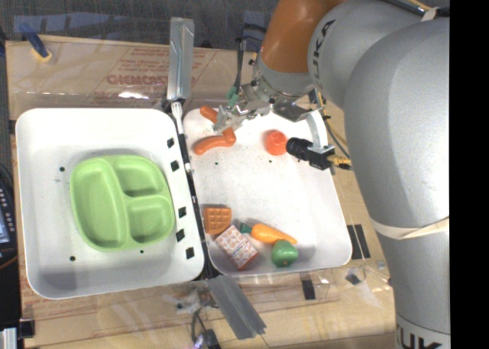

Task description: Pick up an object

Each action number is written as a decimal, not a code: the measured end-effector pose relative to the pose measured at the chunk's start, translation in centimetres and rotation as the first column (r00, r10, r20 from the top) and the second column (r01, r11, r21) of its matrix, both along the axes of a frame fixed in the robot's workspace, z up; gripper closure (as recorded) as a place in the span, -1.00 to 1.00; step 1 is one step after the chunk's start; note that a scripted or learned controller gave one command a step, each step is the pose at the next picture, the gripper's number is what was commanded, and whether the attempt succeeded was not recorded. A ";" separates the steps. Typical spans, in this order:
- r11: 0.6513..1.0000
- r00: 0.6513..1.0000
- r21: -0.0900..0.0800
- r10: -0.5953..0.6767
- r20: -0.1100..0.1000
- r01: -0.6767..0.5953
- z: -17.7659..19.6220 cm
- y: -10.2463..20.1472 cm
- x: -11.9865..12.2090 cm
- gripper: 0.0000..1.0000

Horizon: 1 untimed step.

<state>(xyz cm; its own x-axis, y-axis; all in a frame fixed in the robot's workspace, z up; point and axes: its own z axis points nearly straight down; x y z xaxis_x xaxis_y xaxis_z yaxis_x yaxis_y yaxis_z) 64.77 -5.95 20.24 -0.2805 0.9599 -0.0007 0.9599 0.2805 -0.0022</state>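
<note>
Gripper (231, 113) sits at 12 o'clock of the right bin (321, 202), right above the hot dog (215, 142). Jaw gap: cannot tell, metal clutter hides it. Nothing visibly held. Likely target is the hot dog, lying near the bin's top-left, long axis roughly 8-to-2 o'clock. Looks like a light, stiff plastic toy, smooth and rounded, so it may roll or squirt out; best pinched across the short width at mid-length. Red tomato (275, 142) at 3 o'clock of it, apart. Small orange piece (208, 114) at 12 o'clock. Waffle (217, 218), carrot (272, 234), green pepper (285, 253), patterned block (237, 247) cluster at 6 o'clock. Green tray (122, 202) in left bin (38, 156).
</note>
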 end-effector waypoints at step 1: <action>1.000 1.000 -0.001 0.007 -0.001 -0.007 1.0 0.1 0.0 1.00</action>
<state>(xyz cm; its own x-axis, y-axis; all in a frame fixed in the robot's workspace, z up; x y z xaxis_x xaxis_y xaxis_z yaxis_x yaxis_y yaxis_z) 64.81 -5.84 21.20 -0.2873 0.9578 -0.0014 0.9578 0.2873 -0.0034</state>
